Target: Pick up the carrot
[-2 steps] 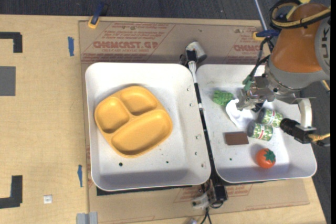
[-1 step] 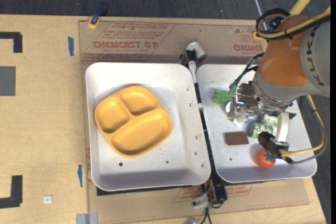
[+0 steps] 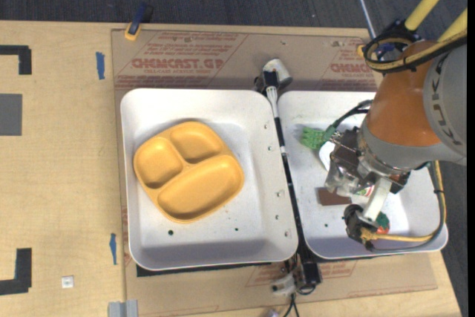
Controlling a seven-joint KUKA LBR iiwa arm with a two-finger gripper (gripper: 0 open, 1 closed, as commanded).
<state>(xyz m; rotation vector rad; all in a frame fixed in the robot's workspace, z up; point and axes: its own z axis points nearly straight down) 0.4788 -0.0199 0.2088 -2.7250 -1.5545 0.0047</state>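
My gripper [image 3: 349, 178] is low over the right bin [image 3: 417, 215], and my wrist sits on top of it from this angle. I can't tell how far it's open or whether it has anything in it.

Tight against it on the left-bin side lies a small brown piece [image 3: 325, 197] on the white floor. That's no carrot.

A little farther out, towards the bin's back corner, there's a green leafy tuft [image 3: 315, 136]. My read is that it's the carrot's top, with the orange body running from it in under my wrist. So the carrot [image 3: 315, 136] lies just beside me, up and towards the left bin. Its long axis I can only guess at; the body is hidden.

If that's right, the coming move is a short shift towards the greens, not a reach. The brown piece is close enough to get nudged, and the dividing wall [image 3: 283, 159] between the bins leaves little room on that side.

Beyond that wall, the left bin [image 3: 132, 159] holds a yellow divided plate [image 3: 189, 169], well apart from me. Farther still is the cardboard-covered bench [image 3: 59, 159].
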